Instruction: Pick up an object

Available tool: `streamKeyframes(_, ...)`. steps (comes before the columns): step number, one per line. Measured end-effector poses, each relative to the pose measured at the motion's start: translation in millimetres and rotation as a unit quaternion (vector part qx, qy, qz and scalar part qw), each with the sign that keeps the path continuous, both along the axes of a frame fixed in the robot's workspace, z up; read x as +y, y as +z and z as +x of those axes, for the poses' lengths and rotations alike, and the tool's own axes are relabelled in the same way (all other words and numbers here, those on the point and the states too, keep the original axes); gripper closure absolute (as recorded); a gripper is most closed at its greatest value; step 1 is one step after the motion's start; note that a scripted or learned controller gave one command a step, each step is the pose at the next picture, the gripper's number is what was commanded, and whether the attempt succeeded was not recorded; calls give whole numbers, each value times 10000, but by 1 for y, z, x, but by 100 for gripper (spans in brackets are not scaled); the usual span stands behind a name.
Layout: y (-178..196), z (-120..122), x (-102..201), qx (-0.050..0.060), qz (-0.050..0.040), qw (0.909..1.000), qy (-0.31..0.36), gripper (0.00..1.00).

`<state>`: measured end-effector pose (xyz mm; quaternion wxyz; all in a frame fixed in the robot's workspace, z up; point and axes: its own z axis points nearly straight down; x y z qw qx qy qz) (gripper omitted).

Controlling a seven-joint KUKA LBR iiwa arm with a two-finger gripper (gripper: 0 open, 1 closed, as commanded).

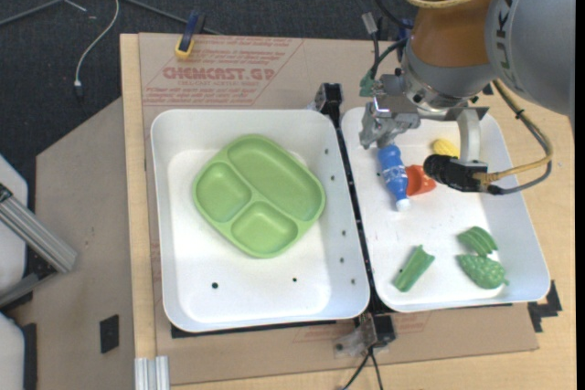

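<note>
**Gripper low over the right bin's far end**

Clutter filled the right bin point(526, 224). A blue bottle-shaped toy point(393, 173) lay near its far-left part, its pale cap pointing toward the near side. An orange piece point(421, 183) sat touching the bottle's right side, and a small yellow piece point(445, 147) lay just beyond it. At the near end lay a green stalk-shaped toy point(414, 268) and, to its right, two bumpy green pieces point(481, 258), one just behind the other. A black part of the arm's fittings point(452, 172), trailing a cable, hung over the bin's middle and hid part of the orange piece.

The left bin point(174, 224) held a light green plastic tray point(260, 194) with three smooth, rounded compartments, lying tilted on the white floor. Both bins were shallow, glossy white, with rounded corners, and rested on a brown cardboard sheet point(224, 68) printed in red. A small blue and yellow clip point(189, 32) sat at the sheet's far edge.

The gripper point(384, 125), grey metal, hung above the far end of the blue bottle. Whether its fingers were apart or together could not be told, nor whether they touched the bottle.
</note>
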<state>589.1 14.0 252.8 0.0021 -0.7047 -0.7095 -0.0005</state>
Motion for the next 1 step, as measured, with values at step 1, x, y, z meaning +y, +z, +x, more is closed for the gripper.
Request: streamKeyframes(1,3,-10,50,1,-6,10000,-3,100)
